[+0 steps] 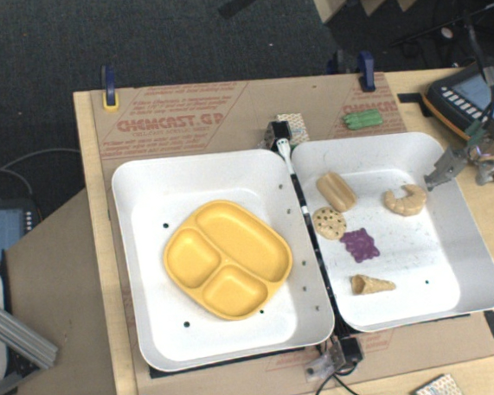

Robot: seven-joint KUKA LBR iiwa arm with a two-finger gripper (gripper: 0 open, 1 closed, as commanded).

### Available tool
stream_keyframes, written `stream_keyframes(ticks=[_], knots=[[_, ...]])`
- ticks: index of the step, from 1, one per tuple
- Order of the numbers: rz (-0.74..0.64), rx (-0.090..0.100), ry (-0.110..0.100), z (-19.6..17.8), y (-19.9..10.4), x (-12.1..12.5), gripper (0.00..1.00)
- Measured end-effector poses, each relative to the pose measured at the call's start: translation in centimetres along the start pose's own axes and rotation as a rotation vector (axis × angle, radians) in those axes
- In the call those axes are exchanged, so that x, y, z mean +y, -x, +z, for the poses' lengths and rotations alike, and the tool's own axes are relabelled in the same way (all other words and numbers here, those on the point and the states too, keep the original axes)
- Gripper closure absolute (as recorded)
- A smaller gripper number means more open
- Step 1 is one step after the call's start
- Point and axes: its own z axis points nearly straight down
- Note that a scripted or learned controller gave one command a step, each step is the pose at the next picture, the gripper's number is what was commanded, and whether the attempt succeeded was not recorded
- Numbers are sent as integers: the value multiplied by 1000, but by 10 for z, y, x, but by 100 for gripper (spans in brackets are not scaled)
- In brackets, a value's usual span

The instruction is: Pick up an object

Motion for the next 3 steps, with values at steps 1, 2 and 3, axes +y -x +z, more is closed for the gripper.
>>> stream_keyframes(ticks=[1, 2, 3], knots=[[-1, 7, -15, 168, -45, -19, 0], [-5, -2, 6, 188, -87, 51, 0], [-2, -1, 7, 186, -88, 96, 0]])
